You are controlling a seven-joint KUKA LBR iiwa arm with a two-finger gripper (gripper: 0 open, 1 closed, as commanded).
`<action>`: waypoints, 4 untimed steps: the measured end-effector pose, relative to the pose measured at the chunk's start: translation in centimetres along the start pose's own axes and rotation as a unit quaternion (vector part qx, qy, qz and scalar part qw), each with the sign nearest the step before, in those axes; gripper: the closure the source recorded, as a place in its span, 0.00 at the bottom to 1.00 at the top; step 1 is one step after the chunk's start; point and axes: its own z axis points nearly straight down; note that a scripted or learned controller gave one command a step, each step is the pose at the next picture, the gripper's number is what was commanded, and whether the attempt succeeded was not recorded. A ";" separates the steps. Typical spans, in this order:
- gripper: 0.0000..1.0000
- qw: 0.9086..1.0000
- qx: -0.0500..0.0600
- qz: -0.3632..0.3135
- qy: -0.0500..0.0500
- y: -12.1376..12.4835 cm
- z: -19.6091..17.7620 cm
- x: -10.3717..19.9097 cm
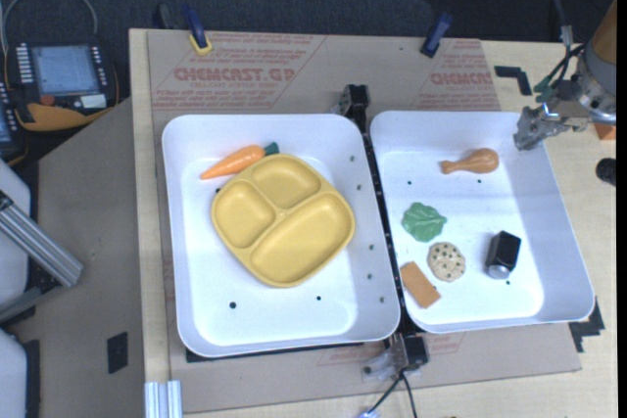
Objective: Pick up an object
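Note:
The right bin point(558, 210) holds a brown chicken drumstick point(470, 162) near its back, a green leafy piece point(423, 220), a round speckled cookie point(446, 260), an orange cracker slab point(419, 284) and a small black block point(503, 254). The left bin point(186, 240) holds a yellow divided plate point(282, 218) with an orange carrot point(233, 162) lying just behind it. My gripper point(537, 122) hangs over the back right corner of the right bin, to the right of the drumstick and apart from it. Nothing shows between its tips.
Both bins sit on a cardboard sheet point(323, 64) held by blue clamps point(199, 32) at the back. A teach pendant point(64, 73) lies off the bench at the left. Metal brackets point(355, 101) join the bins at the middle.

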 end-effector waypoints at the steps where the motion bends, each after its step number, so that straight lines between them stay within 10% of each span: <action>1: 1.00 1.000 -0.001 0.000 0.000 -0.6 -5.8 -0.6; 4: 1.00 1.000 0.006 -0.002 0.003 -2.1 -3.0 16.4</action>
